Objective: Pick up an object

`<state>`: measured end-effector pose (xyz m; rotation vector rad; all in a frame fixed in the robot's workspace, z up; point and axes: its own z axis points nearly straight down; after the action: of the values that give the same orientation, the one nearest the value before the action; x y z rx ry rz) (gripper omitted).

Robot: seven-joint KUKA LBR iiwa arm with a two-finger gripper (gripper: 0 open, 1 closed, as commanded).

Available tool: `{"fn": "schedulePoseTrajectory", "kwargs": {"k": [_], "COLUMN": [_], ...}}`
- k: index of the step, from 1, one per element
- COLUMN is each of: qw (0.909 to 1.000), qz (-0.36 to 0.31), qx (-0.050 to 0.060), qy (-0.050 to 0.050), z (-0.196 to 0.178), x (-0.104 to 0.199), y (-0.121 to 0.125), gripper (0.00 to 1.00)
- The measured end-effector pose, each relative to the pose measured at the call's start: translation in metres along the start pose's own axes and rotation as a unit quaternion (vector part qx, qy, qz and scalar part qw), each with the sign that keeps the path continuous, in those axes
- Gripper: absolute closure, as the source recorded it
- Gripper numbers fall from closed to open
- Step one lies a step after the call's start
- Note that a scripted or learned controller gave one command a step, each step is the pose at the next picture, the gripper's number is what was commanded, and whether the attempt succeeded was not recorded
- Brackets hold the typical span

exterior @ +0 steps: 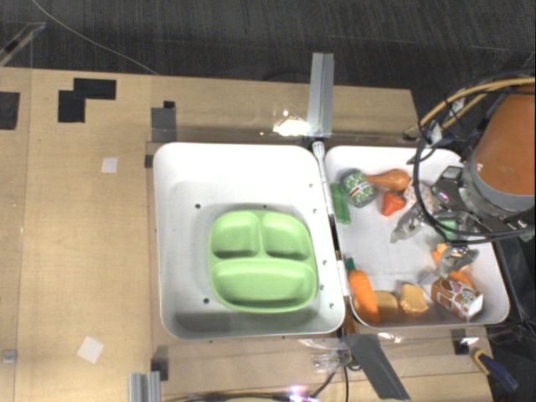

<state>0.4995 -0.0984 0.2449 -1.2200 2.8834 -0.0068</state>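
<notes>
The right bin (pixel 381 254) holds several toy foods. A green can (pixel 358 188), a tan-orange drumstick (pixel 387 177) and a red piece (pixel 393 203) lie at its far left. Along the near edge are an orange carrot (pixel 363 296), two tan bread pieces (pixel 402 301) and a small printed carton (pixel 457 296). My gripper (pixel 433 243) hangs over the bin's right middle, open, fingers spread, one fingertip (pixel 408 227) over bare bin floor. A small orange item (pixel 441 253) sits close by the other finger; nothing is clearly gripped.
The left bin (pixel 180 224) holds a green divided plate (pixel 261 260). A metal divider (pixel 328 216) separates the bins. The arm's body and cables (pixel 502 166) cover the right bin's far right corner. Bare floor lies left of the gripper.
</notes>
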Motion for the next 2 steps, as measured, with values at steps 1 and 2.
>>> {"fn": "schedulePoseTrajectory", "kwargs": {"k": [1,2], "qw": [0.9935,0.9979], "qz": [-0.114,-0.065], "qx": [-0.006,0.007], "qy": [0.002,0.000], "z": [0.121,0.150], "x": [0.000,0.009], "y": [-0.028,0.003], "gripper": [0.00,0.00]}}
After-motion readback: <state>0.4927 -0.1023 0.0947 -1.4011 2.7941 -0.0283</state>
